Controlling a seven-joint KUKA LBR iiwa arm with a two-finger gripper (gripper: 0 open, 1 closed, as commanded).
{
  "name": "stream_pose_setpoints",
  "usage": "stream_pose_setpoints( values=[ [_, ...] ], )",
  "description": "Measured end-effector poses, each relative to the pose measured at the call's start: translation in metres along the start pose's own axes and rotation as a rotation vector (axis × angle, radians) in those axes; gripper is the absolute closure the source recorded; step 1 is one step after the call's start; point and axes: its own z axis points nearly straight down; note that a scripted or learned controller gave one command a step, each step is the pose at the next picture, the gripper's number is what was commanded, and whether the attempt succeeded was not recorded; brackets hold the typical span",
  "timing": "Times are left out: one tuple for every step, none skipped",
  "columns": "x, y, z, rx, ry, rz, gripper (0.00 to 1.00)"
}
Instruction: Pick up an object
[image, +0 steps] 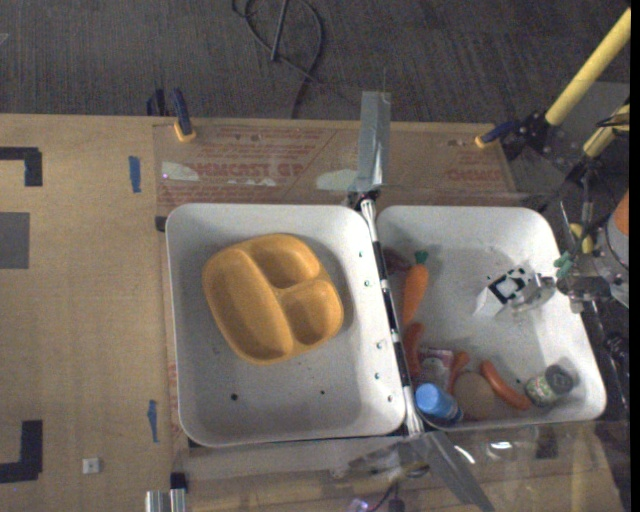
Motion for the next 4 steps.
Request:
stream_pose_setpoints(
  values=[
    [0.025, -0.043, -0.137, -0.002, -0.002, 0.023, 0.0],
    [-0.008, 0.012, -0.011, 0.0, -0.001, 0.071, 0.0],
    [-0.006, 0.066, 0.075, -0.001, -0.001, -0.002, 0.0],
    [-0.013, 0.139, 0.081, -0.03, -0.002, -0.046, 0.0]
  ],
)
